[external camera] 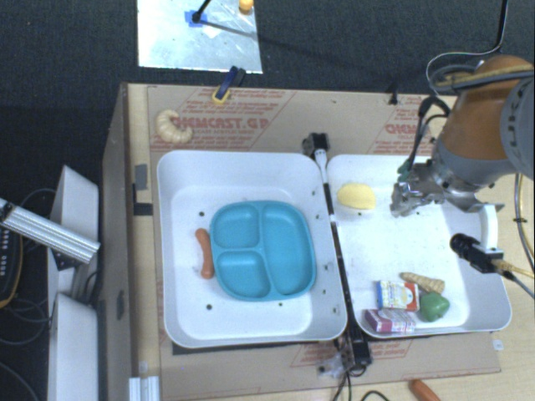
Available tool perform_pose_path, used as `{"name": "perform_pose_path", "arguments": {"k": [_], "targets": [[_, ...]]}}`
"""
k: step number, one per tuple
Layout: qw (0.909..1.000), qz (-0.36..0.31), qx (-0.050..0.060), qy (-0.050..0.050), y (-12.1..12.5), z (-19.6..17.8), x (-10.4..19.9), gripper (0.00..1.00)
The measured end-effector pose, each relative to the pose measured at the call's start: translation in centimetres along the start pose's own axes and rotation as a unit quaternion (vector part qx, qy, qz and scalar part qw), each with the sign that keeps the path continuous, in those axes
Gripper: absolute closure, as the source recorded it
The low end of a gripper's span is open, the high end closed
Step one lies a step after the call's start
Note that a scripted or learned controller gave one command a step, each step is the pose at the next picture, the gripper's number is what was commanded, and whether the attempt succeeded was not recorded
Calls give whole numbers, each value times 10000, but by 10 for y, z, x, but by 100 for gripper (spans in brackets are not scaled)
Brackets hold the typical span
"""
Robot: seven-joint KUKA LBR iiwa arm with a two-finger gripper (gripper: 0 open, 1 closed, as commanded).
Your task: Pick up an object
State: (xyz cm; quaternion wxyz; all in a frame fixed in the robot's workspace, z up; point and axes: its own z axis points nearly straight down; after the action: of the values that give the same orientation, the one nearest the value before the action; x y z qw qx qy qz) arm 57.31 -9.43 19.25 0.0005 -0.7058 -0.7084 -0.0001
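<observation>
Now, gripper (pixel 407 197) low in right bin (pixel 418 249), finger state hard to tell. Lemon (pixel 357 196) just beside at nine o'clock, untouched. Risk: descent misses, nudges lemon toward bin wall.

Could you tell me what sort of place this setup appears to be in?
Most likely a robotics lab bench for grasping trials: a grey and orange arm reaches over two white bins, holding toy food such as a lemon and a blue divided plate, on a cardboard-covered bench.
</observation>
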Motion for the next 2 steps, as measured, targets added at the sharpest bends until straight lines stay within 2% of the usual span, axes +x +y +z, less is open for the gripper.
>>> {"name": "perform_pose_path", "arguments": {"k": [1, 2], "targets": [[10000, 10, -18, -9, -18, -43, -11, 100], [10000, -2, -2, -1, -19, 5, 32, 100]]}}
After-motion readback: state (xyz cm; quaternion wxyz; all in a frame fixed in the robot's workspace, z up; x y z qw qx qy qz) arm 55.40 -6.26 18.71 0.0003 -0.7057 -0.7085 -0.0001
